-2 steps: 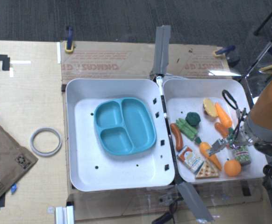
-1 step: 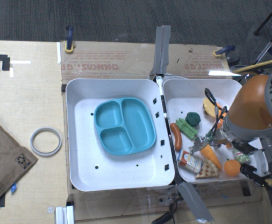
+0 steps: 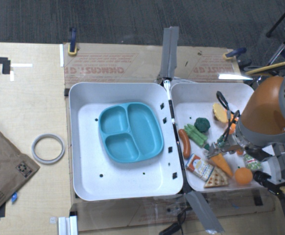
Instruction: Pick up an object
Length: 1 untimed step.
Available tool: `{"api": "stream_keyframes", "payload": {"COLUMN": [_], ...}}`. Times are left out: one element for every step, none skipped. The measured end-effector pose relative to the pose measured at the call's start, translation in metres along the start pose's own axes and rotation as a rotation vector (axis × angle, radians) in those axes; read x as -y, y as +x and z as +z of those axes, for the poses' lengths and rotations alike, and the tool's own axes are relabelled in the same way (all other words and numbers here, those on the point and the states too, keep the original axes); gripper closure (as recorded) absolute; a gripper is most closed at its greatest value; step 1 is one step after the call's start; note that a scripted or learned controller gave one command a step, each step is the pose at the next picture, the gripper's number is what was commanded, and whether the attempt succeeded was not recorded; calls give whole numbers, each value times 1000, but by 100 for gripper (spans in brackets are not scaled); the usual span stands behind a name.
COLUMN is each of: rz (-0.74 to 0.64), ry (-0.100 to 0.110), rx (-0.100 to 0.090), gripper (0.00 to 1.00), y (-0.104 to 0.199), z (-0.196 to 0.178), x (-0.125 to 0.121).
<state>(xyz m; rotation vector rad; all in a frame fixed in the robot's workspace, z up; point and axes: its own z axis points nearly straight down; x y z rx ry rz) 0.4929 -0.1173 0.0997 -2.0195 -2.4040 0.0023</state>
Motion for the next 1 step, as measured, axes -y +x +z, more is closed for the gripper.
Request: {"api": "stream_keyframes", "payload": {"rz": [76], "ry": [-1], "rx": [2], "gripper": [100], "y": [17], "z": [-92], "x": [-73]}}
